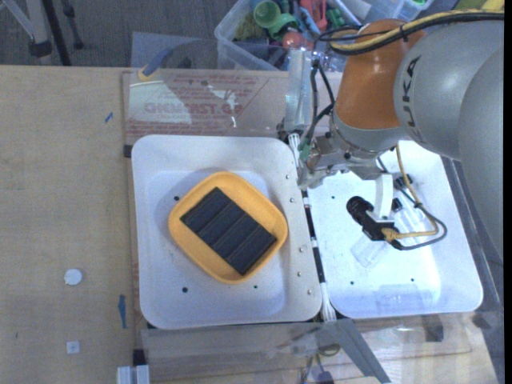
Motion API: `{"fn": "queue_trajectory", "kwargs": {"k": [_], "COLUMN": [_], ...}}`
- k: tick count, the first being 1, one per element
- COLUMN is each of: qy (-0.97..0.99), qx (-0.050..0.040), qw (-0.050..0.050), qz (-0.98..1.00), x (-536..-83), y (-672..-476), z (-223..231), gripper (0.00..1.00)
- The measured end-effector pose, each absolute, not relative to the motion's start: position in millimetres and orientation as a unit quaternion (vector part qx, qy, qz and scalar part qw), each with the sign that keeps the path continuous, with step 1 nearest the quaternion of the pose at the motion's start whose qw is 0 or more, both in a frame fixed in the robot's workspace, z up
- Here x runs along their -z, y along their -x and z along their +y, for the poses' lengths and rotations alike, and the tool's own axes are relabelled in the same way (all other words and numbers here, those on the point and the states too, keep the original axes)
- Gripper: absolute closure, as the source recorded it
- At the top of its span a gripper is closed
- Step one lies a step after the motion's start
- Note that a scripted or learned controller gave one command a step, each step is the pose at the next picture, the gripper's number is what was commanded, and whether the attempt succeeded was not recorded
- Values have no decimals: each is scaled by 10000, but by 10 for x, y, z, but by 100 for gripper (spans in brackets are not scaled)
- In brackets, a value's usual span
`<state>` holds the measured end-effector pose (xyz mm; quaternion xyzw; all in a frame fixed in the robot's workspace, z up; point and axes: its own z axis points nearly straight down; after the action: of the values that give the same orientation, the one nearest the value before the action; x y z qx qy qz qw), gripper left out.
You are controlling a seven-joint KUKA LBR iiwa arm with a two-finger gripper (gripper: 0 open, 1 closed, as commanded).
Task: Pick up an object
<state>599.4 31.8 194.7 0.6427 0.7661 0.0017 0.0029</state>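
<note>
"Camera view, high over the bench (pixel 56 174): where does the object lie?" asks the desk.

"In the left bin (pixel 152 294), near its middle," answers the photographer. "A yellow pad (pixel 228 226) with rounded corners and a dark ribbed panel on its top face lies flat there, turned at an angle to the bin's walls and touching none of them."

"And the arm?"

"The grey arm (pixel 456 78), orange band above the wrist, reaches in from the right over the right bin (pixel 448 294). The gripper (pixel 314 165) hangs at that bin's upper left corner, just beside the seam where the two bins meet and well apart from the pad."

"Wide or narrow?"

"That cannot be told. The tangle of parts under the wrist is too cluttered from this angle."

"What else is in frame?"

"A clear tub (pixel 320 6) of coloured plastic toys stands beyond the bins at the top. A printed sheet (pixel 200 102) lies behind the left bin, and a small white disc (pixel 73 277) rests on the bare bench to the left."
</note>
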Motion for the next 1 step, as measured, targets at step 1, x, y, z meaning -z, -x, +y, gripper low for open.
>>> {"fn": "queue_trajectory", "kwargs": {"k": [1], "qy": [-7027], "qx": [-1], "qw": [10], "qz": [7115], "x": [-3356], "y": [-5512], "z": [-486], "gripper": [100]}}
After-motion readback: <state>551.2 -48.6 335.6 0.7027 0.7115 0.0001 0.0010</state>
